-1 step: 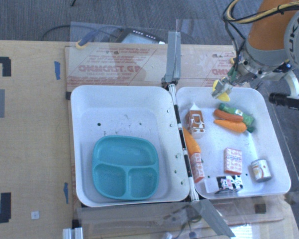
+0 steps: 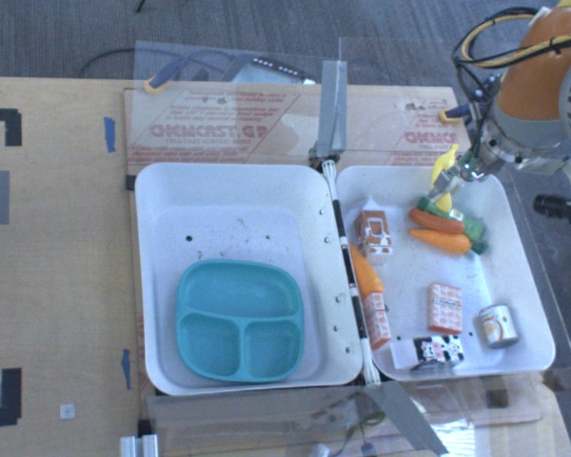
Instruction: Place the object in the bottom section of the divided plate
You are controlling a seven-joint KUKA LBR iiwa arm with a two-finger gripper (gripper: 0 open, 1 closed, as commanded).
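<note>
Nearest the camera, at the near edge of the right bin (image 2: 528,284), lay a small black-and-white carton (image 2: 439,350), with a silver can (image 2: 497,325) just to its right and a red-and-white packet (image 2: 444,307) a little farther back. Along that bin's left wall sat an orange bottle (image 2: 369,293) lying lengthwise, and beyond it a small brown-and-white box (image 2: 373,233).

My gripper (image 2: 449,181) hung over the far right part of this bin, just above two carrots (image 2: 440,231) with green tops lying side by side. Something yellow showed at my fingertips, but I could not tell whether I was grasping it or whether my grip was released or clenched.

In the left bin (image 2: 162,208) rested the teal divided plate (image 2: 239,320), toward the near side, its two smaller sections nearer the camera and its one large section farther. Nothing from the right bin was touching the plate; the carrots were well apart from it.
</note>
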